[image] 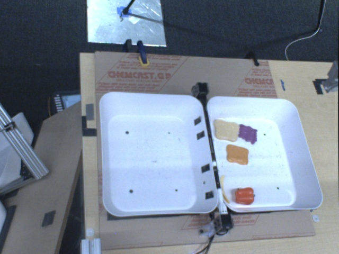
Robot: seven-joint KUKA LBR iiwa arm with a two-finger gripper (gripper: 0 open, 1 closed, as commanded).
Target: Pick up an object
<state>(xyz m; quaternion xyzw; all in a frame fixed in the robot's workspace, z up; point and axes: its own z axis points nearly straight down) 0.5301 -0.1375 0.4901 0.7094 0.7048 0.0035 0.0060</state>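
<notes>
At the right edge a grey bit of the claw point(331, 79) sits over the desk point(296, 75); clenched or released, I cannot tell. Well apart from it, the right bin point(303, 142) holds a beige piece point(226, 129) touching a purple piece point(247, 133), an orange piece point(237, 154) and a red pepper point(244, 195).

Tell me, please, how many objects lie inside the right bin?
4, all in its left half: a tan piece at the top, a purple piece just to its right, an orange piece below them, and a red piece near the front wall.
</notes>
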